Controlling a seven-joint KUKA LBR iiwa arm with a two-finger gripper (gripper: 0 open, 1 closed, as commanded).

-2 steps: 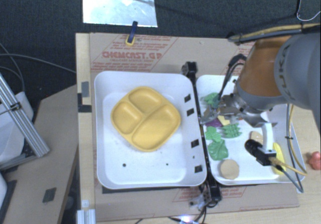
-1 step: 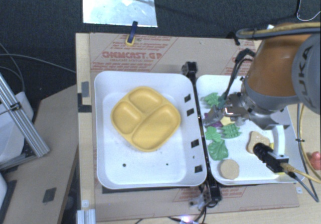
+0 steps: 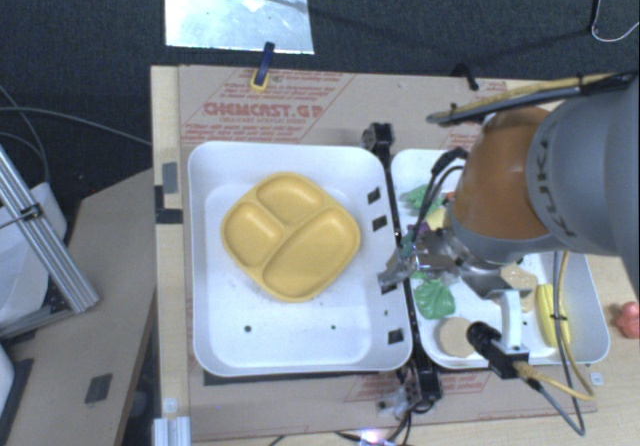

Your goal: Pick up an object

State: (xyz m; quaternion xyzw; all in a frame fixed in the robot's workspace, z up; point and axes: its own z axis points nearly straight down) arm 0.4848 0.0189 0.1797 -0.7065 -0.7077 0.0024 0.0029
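Note:
The grey arm with its orange band (image 3: 500,189) reaches over the right bin (image 3: 590,334). My gripper (image 3: 410,266) hangs low at that bin's left wall, by the divider between the bins, and the wrist hides most of it. Just below it lies a green leafy piece (image 3: 434,300). A tan round item (image 3: 455,337) sits near the front, and another green piece (image 3: 415,199) is at the back left. Along the right side lie a yellow banana-like item (image 3: 547,314) and a beige piece (image 3: 520,279).
The left bin (image 3: 230,344) holds a yellow divided plate (image 3: 290,234). A pink object (image 3: 628,319) lies outside the right bin at the far right. Black clips (image 3: 380,224) line the divider. Cables (image 3: 565,389) trail across the front right corner.

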